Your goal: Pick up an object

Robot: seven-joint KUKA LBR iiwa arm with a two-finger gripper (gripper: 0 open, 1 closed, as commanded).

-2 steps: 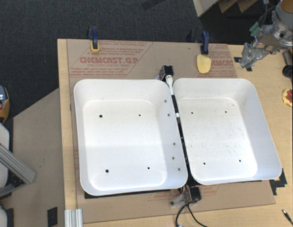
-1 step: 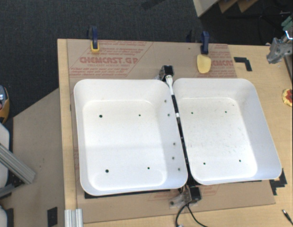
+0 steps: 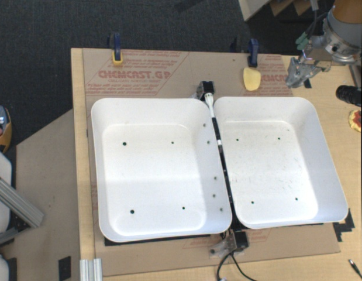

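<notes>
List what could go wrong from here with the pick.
1. The gripper hangs over the bench beyond the right bin's far rim, not over either bin, so closing here would likely grab nothing.
2. The nearest loose thing is a small yellow object lying on the cardboard outside the bins, close to a blue clamp; a reach for it might knock that clamp.

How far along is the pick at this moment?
Nothing looks picked yet. The gripper hangs beyond the far right corner of the right bin, above the bench, with nothing visible between its fingers. A yellow object lies on the board behind the bins, left of the gripper. The reach, grasp and lift all remain.
</notes>
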